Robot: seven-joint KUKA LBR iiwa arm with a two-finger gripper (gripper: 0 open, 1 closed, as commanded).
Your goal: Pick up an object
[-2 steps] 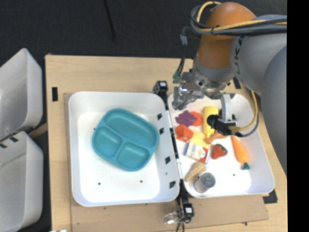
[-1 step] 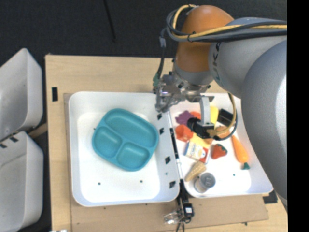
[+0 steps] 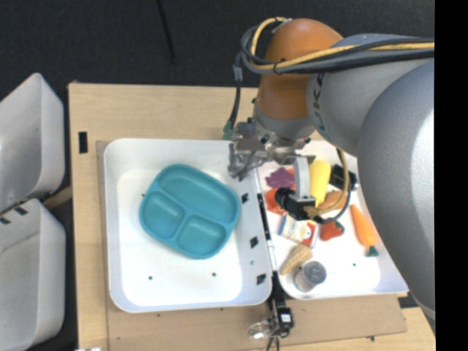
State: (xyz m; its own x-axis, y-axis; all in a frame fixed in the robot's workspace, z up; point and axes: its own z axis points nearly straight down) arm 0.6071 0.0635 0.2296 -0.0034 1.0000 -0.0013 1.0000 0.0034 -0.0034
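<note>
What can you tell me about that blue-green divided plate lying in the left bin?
The teal, plastic-looking divided plate has rounded corners, a raised rim and three shallow compartments: one wide section along its upper edge and two smaller ones below. It lies flat and face up on the floor of the left white bin, turned at a slant to the bin's walls, towards the right side. Nothing rests in it, and nothing but the bin floor touches it.

Right bin (image 3: 387, 273), pile of small toys. Yellow banana (image 3: 319, 179) near upright at the top. Purple piece (image 3: 278, 177) just left of it. Red piece (image 3: 276, 199) below the purple one. Carrot (image 3: 362, 227), orange, slanting along the right side. Small box (image 3: 298, 230) mid-pile. Cone (image 3: 295, 257) below the box. Grey round can (image 3: 314, 274) at the front, touching the cone.
</note>
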